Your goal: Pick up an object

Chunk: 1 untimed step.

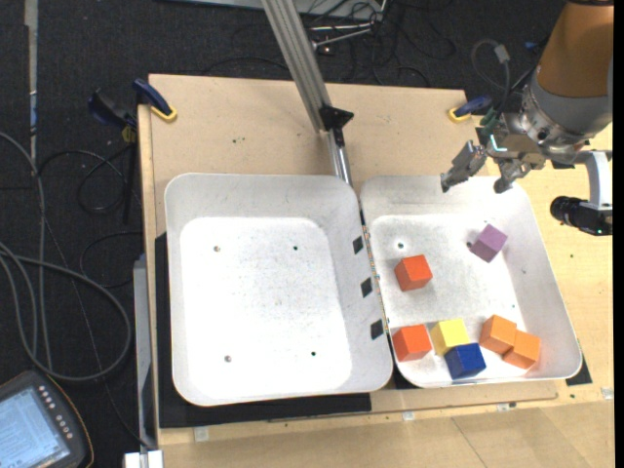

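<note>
My gripper [481,172] hangs above the far edge of the right bin [546,261], fingers spread open with nothing between them. Below it in that bin lie several blocks: a purple block [487,242] near the middle right, an orange block [413,272] at the centre left, another orange block [412,341] at the near left, a yellow block [450,334], a blue block [466,361], and two orange blocks [511,340] at the near right corner. The purple block is the closest one to the gripper.
The left bin [195,213] sits beside the right one on the wooden bench. A slanted metal pole [297,52] runs from the top down to the gap between the bins. Clamps [154,100] sit at the bench's far corners.
</note>
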Available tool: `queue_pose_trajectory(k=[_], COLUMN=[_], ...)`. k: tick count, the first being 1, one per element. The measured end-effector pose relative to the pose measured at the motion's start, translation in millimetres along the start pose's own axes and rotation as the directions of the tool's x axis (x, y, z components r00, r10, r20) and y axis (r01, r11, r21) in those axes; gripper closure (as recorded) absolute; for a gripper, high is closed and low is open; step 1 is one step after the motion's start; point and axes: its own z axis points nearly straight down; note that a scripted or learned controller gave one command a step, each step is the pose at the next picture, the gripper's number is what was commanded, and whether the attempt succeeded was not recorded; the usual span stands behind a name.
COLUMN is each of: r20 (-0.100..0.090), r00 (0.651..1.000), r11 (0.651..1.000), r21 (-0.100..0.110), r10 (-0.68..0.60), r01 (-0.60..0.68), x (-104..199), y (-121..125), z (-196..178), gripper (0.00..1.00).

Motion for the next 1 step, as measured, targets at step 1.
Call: queue_pose_trajectory(k=[1], r20=[0.0], r00=[1.0], r11=[1.0], r21=[-0.005], r10=[0.0], r01=[0.0], x=[0.0], y=[0.7], z=[-2.6], gripper=[0.0])
